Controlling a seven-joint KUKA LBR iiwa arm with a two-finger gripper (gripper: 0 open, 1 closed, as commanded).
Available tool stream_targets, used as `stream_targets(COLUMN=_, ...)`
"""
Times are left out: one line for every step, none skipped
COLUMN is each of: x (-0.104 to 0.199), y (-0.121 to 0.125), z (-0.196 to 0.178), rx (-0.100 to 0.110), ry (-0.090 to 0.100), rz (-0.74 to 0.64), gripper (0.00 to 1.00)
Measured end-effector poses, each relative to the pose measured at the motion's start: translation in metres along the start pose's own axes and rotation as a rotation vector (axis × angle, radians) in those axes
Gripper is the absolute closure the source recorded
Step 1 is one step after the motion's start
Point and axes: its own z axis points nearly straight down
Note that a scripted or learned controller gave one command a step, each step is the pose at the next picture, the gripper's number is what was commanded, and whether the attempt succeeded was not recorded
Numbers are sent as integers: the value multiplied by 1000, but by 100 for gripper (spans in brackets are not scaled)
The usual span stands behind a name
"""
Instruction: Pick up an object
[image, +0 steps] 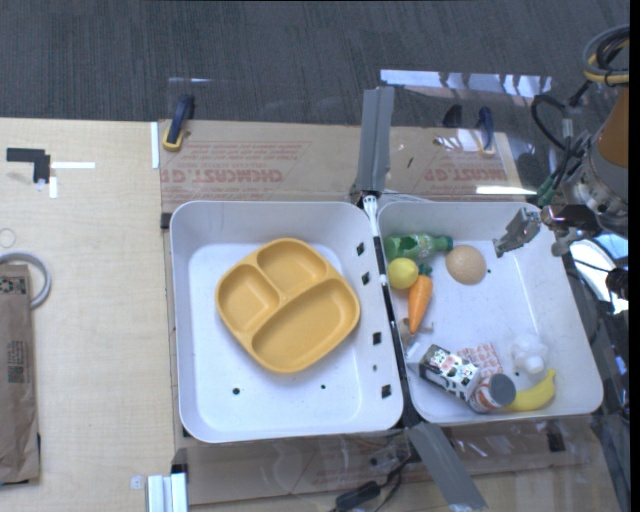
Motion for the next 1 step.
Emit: stream_targets(x=77, y=-77, z=70, rx=1, ry=1, rz=-136, gripper=0)
